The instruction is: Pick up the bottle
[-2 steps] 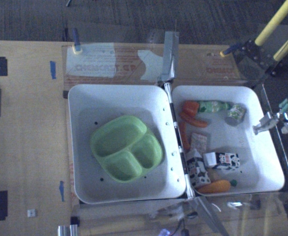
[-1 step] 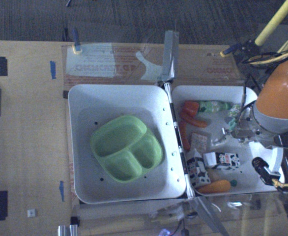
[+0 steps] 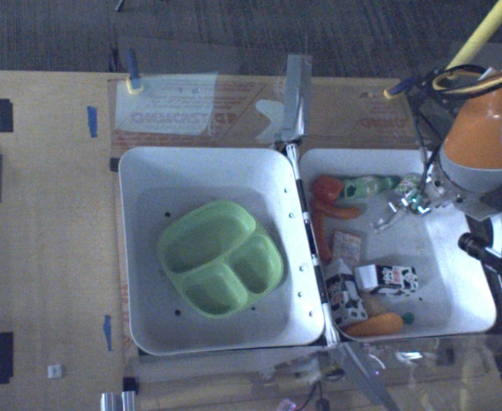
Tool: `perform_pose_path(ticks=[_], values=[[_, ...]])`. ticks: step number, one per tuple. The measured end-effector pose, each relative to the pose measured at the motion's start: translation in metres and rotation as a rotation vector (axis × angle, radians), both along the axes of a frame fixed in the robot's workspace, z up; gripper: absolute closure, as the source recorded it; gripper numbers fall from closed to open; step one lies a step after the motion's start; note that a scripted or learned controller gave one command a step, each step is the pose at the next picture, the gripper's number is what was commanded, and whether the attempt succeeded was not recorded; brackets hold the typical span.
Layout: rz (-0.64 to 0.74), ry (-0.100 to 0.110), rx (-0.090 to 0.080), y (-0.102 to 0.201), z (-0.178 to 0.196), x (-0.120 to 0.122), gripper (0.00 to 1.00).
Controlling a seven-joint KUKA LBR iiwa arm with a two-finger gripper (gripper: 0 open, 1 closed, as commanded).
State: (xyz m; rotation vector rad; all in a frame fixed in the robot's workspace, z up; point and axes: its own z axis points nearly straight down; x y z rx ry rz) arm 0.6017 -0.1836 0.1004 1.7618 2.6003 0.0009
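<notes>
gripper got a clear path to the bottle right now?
Probably yes. The gripper hangs just right of the bottle, which lies along the right bin's far wall, top uncovered; the wall and red items crowd it.

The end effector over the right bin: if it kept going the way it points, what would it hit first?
Probably the bottle. The end effector points left, just below it; depth is unclear, so the bin floor might come first.

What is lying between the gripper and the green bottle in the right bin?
In the camera view, nothing: the gripper hangs just right of the bottle, with bare floor of the right bin between them.
</notes>
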Motion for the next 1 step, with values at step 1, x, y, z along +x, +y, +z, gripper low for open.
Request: perform_pose_path(ticks=[1], values=[[-0.531,0.004,0.001,0.0546,-0.0053,-0.0107,0.00]])
